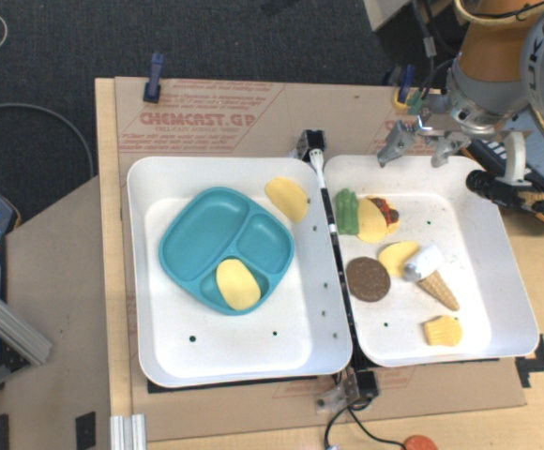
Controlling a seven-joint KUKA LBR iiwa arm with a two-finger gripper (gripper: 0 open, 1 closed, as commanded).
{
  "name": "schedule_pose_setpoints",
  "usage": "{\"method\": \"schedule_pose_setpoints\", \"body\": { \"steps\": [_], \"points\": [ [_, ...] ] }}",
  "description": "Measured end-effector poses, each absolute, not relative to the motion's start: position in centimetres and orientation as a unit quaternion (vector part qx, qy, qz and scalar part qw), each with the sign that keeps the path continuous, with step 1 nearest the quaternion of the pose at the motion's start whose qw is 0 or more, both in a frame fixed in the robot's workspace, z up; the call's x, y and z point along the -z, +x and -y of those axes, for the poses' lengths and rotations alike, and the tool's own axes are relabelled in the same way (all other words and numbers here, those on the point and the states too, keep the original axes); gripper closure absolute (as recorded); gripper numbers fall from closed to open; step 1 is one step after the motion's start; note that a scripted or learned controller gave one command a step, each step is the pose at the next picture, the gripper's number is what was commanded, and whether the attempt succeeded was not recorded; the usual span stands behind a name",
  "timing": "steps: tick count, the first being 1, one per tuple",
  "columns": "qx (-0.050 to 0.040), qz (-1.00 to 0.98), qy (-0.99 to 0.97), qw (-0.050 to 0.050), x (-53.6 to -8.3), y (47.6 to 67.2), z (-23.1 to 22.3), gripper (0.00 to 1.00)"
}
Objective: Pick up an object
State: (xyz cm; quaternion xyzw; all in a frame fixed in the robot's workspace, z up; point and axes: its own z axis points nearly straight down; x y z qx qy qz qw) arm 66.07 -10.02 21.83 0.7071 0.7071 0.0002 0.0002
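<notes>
Hovering end effector (415, 145), fingers spread, arm (506, 36) cropped at frame top.

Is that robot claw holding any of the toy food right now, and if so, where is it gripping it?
Nothing is held. The gripper hangs above the far rim of the right bin with its fingers spread and nothing between them.

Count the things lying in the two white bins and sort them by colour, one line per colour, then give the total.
Yellow: 4 – piece on the plate, piece beside the plate, piece by the cone, block
Teal: 1 – plate
Brown: 1 – round disc
Mixed colours: 2 – taco, ice cream cone
Total: 8
</notes>
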Motion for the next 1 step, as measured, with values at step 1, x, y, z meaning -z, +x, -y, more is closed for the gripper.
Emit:
{"method": "schedule_pose_setpoints", "body": {
  "steps": [1],
  "points": [
    [0.0025,-0.706,0.708,-0.003,-7.68,66.42,12.07,0.0]
  ]
}}
